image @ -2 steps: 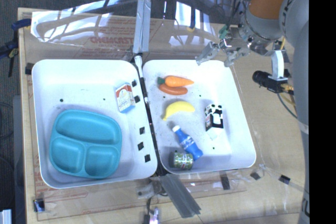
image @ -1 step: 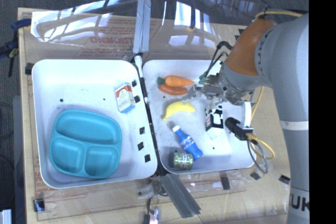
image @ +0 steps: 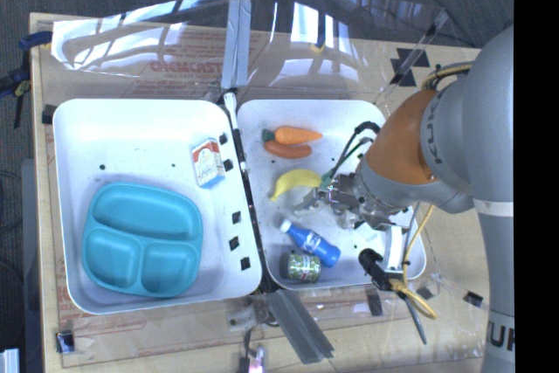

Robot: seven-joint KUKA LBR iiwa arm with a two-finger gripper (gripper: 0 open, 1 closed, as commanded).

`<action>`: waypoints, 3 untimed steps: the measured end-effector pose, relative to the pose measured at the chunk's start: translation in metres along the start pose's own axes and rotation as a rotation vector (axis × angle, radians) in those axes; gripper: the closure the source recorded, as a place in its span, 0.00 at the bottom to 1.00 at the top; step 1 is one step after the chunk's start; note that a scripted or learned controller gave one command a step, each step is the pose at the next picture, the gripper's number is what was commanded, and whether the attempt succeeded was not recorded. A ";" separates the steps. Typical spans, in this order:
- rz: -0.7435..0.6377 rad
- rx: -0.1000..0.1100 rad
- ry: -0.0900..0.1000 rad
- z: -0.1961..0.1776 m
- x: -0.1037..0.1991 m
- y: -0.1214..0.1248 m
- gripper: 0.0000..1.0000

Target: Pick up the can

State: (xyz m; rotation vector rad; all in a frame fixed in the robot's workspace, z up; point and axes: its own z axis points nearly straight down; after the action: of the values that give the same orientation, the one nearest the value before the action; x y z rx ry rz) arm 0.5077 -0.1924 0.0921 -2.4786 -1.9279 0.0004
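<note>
Gripper: over the right bin, beside the banana; finger state cannot be told.
Can: green, patterned label, lying on its side at the right bin's front edge, touching the blue bottle.

The arm reaches leftward, its claw pointing left.

1. Clear plastic sheet lying over the far side of the wooden bench: faint reddish printed lettering, roughly "CHEMCAST", reading uncertain.
2. Grey robot arm: dark letters "KU" at the lower right on the casing, cut off by the frame edge.
3. Small red-and-white carton in the left white bin: label print too small to read.
</note>
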 end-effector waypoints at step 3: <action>-0.581 -0.004 -0.002 -0.001 0.015 -0.035 0.00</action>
State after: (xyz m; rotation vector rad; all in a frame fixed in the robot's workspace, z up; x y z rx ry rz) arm 0.4776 -0.1697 0.0928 -1.8249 -2.5608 -0.0020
